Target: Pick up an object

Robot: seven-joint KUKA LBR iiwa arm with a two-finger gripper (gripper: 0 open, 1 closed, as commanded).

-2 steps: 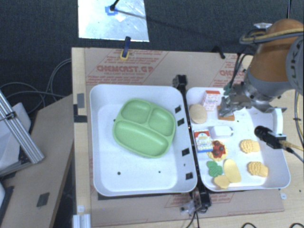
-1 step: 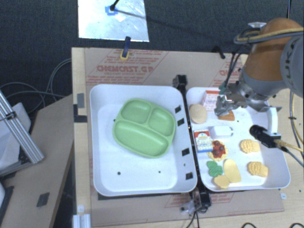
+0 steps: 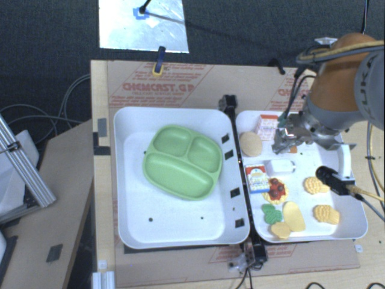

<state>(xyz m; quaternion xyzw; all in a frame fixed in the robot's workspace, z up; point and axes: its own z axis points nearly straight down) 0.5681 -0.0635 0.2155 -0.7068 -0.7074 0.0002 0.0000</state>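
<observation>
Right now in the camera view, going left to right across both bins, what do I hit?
Green divided plate → beige bun → small pizza → farther corn piece. The other pieces in the right bin overlap these in left-right position, so I've left them out.

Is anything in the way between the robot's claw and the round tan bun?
Nothing visible is. The gripper hangs over the food bin, and the tan bun lies close beside it, toward the green plate, with bare white floor between. The red-and-white box sits behind that gap, not in it.
</observation>
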